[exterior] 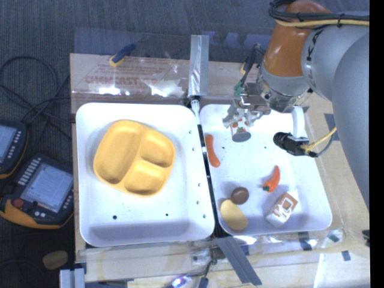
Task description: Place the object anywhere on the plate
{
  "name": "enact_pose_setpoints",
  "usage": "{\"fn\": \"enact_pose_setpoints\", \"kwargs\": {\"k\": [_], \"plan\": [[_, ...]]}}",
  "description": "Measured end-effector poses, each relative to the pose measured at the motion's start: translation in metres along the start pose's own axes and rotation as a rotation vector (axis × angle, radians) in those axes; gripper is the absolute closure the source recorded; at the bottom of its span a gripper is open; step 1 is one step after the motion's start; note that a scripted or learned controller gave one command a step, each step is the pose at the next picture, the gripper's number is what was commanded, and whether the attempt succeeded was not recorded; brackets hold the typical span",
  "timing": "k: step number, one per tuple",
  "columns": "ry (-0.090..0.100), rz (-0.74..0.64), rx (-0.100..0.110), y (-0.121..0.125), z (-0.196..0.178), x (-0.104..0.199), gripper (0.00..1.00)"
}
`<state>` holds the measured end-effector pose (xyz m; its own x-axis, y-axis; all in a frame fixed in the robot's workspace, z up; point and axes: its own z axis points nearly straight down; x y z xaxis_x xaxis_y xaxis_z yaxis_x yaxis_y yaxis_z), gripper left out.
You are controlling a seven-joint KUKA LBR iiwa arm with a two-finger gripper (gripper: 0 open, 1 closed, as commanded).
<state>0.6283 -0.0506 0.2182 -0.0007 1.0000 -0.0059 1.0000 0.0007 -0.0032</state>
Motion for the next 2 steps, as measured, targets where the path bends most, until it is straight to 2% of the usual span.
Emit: {"fn": "enact_pose_setpoints", "kwargs": {"k": [1,2], "plan": [[0.005,-0.002,0.0,-0.025,0.036,0.072,1.0],[0.006,-0.003,0.002,-0.001,0.034,0.121,1.0]]}}
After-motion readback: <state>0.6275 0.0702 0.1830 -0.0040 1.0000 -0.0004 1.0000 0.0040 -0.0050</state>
